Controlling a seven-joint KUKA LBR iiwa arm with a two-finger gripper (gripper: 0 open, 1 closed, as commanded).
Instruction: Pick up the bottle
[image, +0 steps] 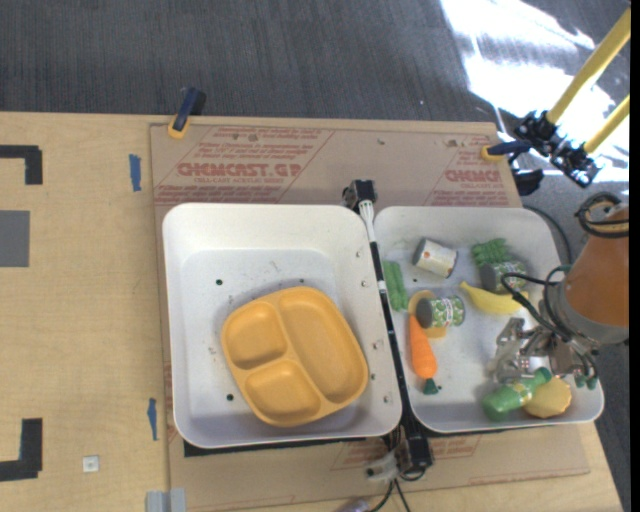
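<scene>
Nothing is lifted yet: the pincer (522, 352) hangs over the green bottle (510, 398) near the right bin's (455, 418) front edge; I cannot tell its state.

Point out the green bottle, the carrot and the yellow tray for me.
green bottle (507, 400), camera view, its body.
carrot (424, 352), camera view, orange middle.
yellow tray (292, 353), camera view, central divider.

light: bright, even | glare: floor (520, 45) top right (sunlit patch) | focus: slightly soft
</scene>
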